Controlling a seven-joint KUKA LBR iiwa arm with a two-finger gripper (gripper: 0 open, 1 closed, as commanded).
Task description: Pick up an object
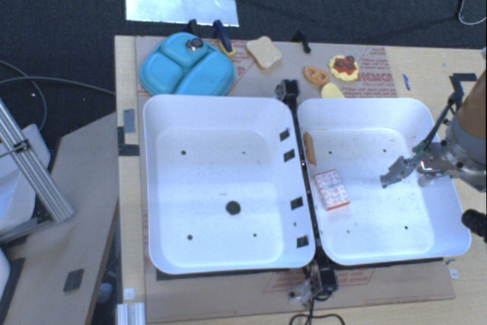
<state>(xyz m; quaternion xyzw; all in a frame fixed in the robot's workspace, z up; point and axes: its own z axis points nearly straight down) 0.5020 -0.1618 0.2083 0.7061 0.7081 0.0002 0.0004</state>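
A small white box with a red pattern (pixel 332 189) lies flat in the right bin (pixel 365 255), near its left wall. An orange-brown stick (pixel 309 148) rests against that same wall, a little farther back. In the left bin (pixel 175 240) sits a small dark round object (pixel 233 207). My gripper (pixel 402 170) hangs over the right part of the right bin, to the right of the patterned box and apart from it. Nothing shows in its grasp.
Behind the bins on the bench lie a blue divided plate (pixel 186 66), a toast slice (pixel 264 52), a pretzel (pixel 315 75), a round red-topped toy (pixel 344 66) and a yellow piece (pixel 332 90). A divider with black clips (pixel 295 156) separates the bins.
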